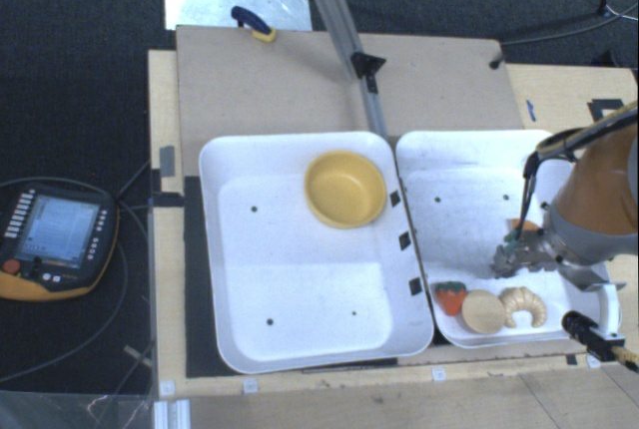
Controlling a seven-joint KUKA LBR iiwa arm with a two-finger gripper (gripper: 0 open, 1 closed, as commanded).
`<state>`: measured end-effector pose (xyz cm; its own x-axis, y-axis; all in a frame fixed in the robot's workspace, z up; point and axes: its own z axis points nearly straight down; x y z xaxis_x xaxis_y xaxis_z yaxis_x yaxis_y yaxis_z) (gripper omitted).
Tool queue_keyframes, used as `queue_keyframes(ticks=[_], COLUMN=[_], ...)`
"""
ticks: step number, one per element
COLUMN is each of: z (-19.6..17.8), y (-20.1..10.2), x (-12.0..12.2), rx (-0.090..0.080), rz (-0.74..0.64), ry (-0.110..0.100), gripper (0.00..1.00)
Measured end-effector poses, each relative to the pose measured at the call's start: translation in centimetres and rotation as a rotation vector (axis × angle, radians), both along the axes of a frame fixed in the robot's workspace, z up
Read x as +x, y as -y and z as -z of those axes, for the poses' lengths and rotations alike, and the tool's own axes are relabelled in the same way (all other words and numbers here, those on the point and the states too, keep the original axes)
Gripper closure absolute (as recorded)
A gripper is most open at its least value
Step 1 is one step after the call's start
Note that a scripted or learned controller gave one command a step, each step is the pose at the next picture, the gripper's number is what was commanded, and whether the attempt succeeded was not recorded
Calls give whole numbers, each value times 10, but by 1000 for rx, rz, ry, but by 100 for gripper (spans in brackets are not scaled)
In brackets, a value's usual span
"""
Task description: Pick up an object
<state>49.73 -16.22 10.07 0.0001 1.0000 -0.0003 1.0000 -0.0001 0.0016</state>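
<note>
While I watch from the overhead camera, this is what I log.

Arm: the grey arm (599, 193) with its orange band reaches in from the right, low over the right bin (459, 168).
Gripper: the gripper (509, 260) sits above the right bin's floor, near its front half; I cannot tell how it stands, since its tip is too dark and small.
Objects in right bin: a red and green vegetable-like piece (450, 297), a round tan piece (483, 311) and a croissant-shaped piece (524, 306) lie in a row along the front wall, close together. All three are just in front of the gripper, apart from it.
Orange item: a small orange bit (515, 225) shows beside the wrist, too hidden to name.
Left bin: the left bin (300, 317) holds a yellow bowl (345, 188), upright, near its back right corner.
Bench: the bench (300, 78) carries both bins side by side.
Pendant: a control pendant (55, 237) lies on the floor at left; its screen text is too small for me to read.
Writing: I can read no brand or label anywhere.
</note>
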Motion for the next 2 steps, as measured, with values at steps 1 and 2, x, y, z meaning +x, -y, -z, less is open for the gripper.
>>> queue_keyframes(ticks=[1, 2], z=[-49, -93], y=[-3, -6], x=[10, 17], rx=[-1, -1], rz=[-1, -1], ry=[3, 3], gripper=[100, 100])
